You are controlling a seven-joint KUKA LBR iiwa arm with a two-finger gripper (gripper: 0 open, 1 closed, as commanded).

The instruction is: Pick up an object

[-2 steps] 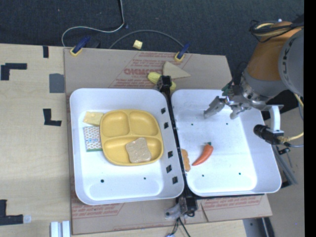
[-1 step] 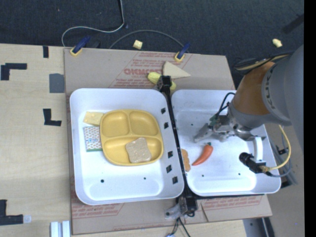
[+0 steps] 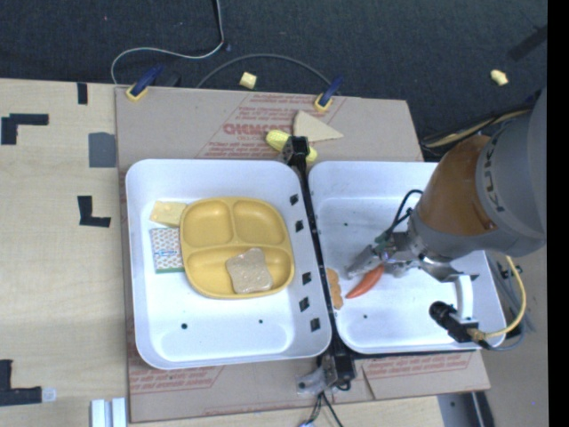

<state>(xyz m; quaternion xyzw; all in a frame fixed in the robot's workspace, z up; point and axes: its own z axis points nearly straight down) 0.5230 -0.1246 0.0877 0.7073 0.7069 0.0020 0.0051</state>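
One carrot [image 3: 364, 283], small and orange-red, lies low in the right bin [image 3: 404, 336], at about 8 o'clock from that bin's middle and near the divider. The pincer [image 3: 380, 258] sits right over its upper end, its grey tips reaching down toward it from 2 o'clock. Whether those tips are spread or pressed together I cannot tell, and I cannot see the carrot between them, so I would not call it held. By my reading the reach is made and the pincer is at the object; the closing, if not done, and the lift are left, since the carrot looks to be resting on the bin floor.

Just at 9 o'clock of the carrot, against the bin wall, lies a pale orange piece [image 3: 334, 288]; it is close enough that a grip could nudge it. The wall itself leaves little room on that side.

In the left bin [image 3: 213, 345] sits a yellow tray [image 3: 218, 225] with a slice of bread [image 3: 250, 272] in its 5 o'clock compartment. At the tray's 9 o'clock lie a pale yellow block [image 3: 166, 213] and a small patterned packet [image 3: 164, 249]. Beyond the bins at 12 o'clock, on the cardboard [image 3: 222, 123] over the table [image 3: 53, 283], are a tan wedge [image 3: 316, 128] and a yellow piece [image 3: 277, 138], well clear of the work.
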